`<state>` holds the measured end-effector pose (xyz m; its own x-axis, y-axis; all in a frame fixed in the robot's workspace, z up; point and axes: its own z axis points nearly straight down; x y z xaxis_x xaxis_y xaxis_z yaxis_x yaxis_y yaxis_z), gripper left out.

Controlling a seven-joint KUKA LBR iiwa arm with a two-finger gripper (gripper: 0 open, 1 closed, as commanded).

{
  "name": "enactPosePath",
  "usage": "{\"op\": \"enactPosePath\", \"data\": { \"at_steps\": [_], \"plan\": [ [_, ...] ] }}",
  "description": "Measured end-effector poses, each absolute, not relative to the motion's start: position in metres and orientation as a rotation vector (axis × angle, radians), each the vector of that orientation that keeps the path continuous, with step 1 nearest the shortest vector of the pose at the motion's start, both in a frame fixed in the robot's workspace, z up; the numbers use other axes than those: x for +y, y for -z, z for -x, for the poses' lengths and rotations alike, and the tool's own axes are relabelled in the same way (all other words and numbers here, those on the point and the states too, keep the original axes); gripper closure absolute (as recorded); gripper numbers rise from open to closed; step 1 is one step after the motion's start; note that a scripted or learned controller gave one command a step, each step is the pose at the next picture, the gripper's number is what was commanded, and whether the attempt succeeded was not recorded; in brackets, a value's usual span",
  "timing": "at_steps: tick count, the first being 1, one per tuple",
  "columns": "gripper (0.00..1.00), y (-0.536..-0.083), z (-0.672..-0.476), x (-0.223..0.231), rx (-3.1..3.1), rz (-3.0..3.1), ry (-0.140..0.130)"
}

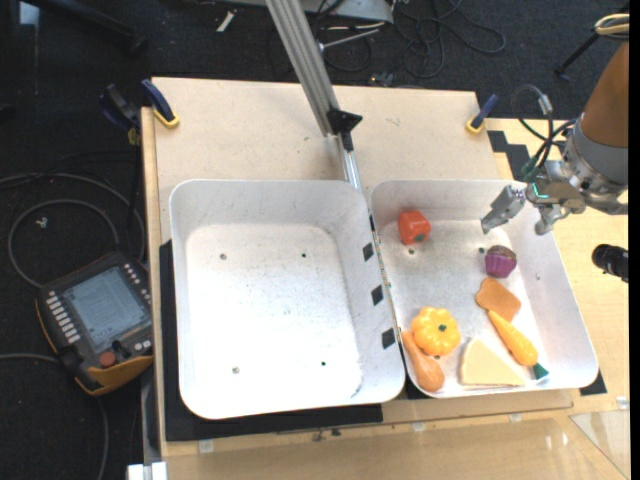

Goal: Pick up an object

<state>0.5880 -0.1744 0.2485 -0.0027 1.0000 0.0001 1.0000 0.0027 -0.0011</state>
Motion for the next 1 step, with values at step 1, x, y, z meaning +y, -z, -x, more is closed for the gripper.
{"op": "enactPosePath", "data": {
  "at_steps": [1],
  "plan": [
    [0.0, -0.1845, -0.5905, -0.1742, -2.218, 2.218, -0.005]
  ]
}}
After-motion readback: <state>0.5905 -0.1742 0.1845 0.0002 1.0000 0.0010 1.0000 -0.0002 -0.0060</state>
